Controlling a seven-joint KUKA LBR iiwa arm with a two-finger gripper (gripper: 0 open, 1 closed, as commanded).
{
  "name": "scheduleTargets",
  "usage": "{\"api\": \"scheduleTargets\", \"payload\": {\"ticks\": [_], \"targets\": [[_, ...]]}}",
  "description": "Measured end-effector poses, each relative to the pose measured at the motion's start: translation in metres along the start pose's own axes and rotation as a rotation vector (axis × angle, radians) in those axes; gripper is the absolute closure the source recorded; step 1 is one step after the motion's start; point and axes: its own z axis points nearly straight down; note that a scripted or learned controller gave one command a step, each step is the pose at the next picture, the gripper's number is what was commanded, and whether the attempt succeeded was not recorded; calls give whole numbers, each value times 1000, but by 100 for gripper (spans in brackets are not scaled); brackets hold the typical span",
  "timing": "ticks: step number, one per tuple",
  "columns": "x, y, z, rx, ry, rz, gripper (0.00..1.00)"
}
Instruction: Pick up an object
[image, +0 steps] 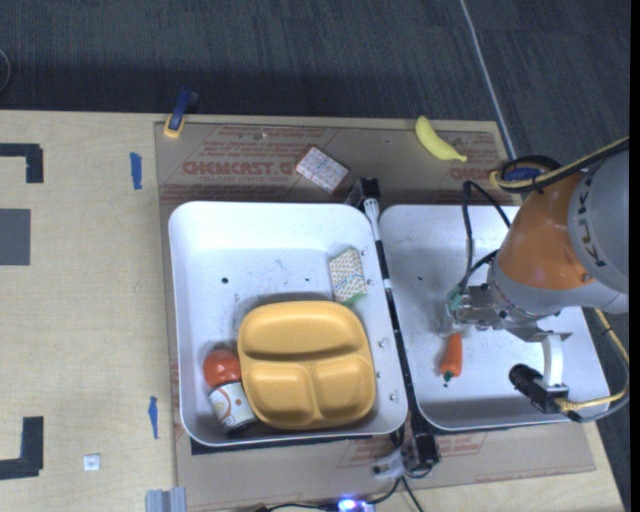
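A small orange carrot-shaped toy (452, 357) lies in the right bin (420, 250), near its lower middle. My gripper (463, 308) hangs just above the toy's upper end, under the orange wrist band. Whether it touches the toy I cannot tell. In the left bin (200, 260) a large yellow divided tray (305, 360) lies flat. A red and white toy (227, 388) rests against the tray's left side. A small patterned packet (346, 272) leans at the bin's right wall.
A yellow banana (438, 140) and a small patterned box (320, 168) lie on the cardboard behind the bins. A blue clip (180, 112) sits at the cardboard's back left corner. The arm covers the right part of the right bin.
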Motion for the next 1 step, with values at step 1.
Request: {"api": "scheduleTargets", "payload": {"ticks": [1], "targets": [[58, -41, -89, 5, 0, -3, 100]]}}
